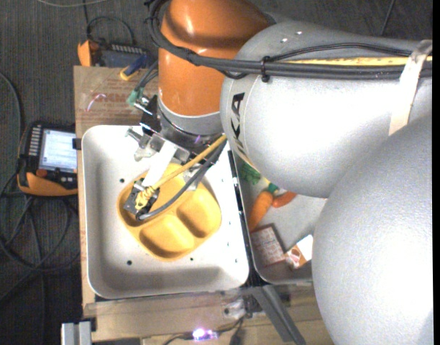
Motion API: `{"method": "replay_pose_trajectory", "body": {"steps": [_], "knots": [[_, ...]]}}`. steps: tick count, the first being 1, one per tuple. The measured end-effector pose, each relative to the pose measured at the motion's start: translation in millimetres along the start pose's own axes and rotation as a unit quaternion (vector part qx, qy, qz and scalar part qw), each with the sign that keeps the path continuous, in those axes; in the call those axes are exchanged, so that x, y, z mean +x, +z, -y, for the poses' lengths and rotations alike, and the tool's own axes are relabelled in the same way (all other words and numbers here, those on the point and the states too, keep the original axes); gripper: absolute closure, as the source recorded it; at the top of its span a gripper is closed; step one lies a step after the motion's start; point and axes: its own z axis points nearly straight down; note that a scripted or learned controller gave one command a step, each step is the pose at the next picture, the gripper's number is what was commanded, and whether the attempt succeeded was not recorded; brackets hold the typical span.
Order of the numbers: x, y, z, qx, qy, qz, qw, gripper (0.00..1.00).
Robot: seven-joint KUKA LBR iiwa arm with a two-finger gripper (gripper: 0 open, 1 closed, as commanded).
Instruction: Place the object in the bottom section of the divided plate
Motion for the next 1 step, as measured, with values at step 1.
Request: {"method": "replay_pose_trajectory", "body": {"steps": [1], "knots": [[0.0, -7.7, 0.4, 0.0, -0.001, 0.003, 1.0, 1.0]]}}
